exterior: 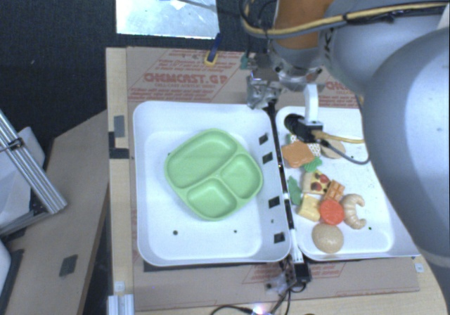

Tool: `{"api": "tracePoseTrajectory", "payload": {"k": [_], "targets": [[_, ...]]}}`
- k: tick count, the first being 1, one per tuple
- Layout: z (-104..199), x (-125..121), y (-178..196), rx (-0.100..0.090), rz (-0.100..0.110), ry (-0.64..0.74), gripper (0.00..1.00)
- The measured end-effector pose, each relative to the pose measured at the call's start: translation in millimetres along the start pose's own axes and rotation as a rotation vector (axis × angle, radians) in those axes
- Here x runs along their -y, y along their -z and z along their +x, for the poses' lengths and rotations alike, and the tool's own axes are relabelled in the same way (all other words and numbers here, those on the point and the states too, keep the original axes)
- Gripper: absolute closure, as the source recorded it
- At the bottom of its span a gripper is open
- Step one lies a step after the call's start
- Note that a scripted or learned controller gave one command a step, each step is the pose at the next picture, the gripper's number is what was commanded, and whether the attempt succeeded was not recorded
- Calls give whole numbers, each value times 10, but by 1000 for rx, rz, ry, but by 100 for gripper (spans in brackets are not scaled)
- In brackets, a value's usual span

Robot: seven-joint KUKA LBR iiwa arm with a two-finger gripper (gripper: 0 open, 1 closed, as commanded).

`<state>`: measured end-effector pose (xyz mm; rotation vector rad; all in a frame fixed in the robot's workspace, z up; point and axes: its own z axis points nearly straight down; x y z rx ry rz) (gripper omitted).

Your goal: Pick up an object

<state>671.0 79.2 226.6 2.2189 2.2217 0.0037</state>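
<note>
Green plate lies alone in the left bin; toy food, our likely pick, crowds the right bin. We cannot tell whether the gripper, above the far rim, is open.

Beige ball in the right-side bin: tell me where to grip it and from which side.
Come straight down and pinch the beige ball across its middle, view-left to view-right: those flanks look clear, while the red piece crowds its far side.
</note>
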Motion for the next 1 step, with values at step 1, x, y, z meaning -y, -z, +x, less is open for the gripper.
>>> {"api": "tracePoseTrajectory", "payload": {"k": [1], "targets": [[103,-2,81,-1,1,5,100]]}}
